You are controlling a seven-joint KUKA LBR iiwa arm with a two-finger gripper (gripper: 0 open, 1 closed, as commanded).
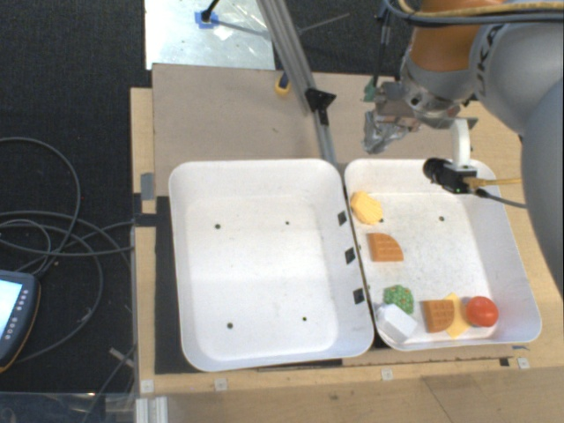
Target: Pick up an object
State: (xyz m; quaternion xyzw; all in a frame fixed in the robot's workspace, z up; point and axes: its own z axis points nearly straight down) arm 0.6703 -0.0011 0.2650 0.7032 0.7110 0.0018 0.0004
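My gripper hangs above the back edge of the right bin, near its far left corner, with nothing visible between its fingers. In that bin lie a yellow piece near the left wall, an orange waffle-like piece below it, a green piece, a white block, an orange square on a yellow wedge, and a red ball at the front right. All of them lie well in front of the gripper.
The left bin stands beside the right one, sharing a divider with black clips. A slanted grey pole crosses behind the bins. Cables and a tablet lie at the left, off the bench.
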